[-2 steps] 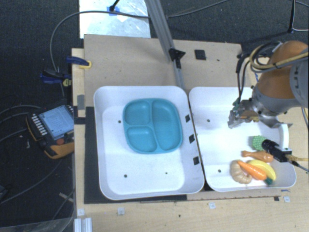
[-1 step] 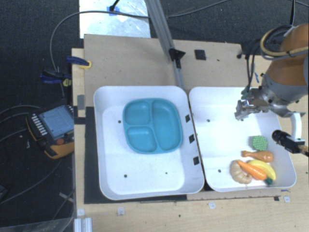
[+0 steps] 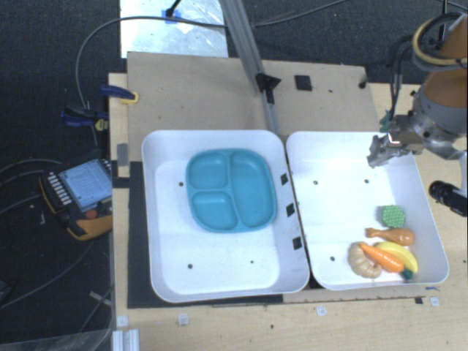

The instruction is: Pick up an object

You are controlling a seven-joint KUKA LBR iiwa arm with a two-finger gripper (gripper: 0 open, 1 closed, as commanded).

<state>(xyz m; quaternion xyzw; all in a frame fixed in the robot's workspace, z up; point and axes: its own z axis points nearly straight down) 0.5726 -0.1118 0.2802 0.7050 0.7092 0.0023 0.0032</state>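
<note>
My gripper (image 3: 380, 153) hangs over the far right part of the right bin (image 3: 329, 218), with nothing seen between its fingers. Toy food lies clustered in that bin's near right corner: a green knobbly piece (image 3: 393, 215), a brown drumstick (image 3: 393, 235), a yellow banana (image 3: 400, 254), an orange carrot (image 3: 386, 257) and a tan piece (image 3: 363, 260). The gripper stands well above and behind that cluster, apart from all of it. A blue divided plate (image 3: 230, 190) rests in the left bin (image 3: 175, 269).
A grey pole (image 3: 245, 42) slants across the back of the bench toward the gap between the bins. Clamps (image 3: 117, 93) and a handheld device (image 3: 79, 189) lie off the bench's left side. A black part (image 3: 447, 196) juts in at the right.
</note>
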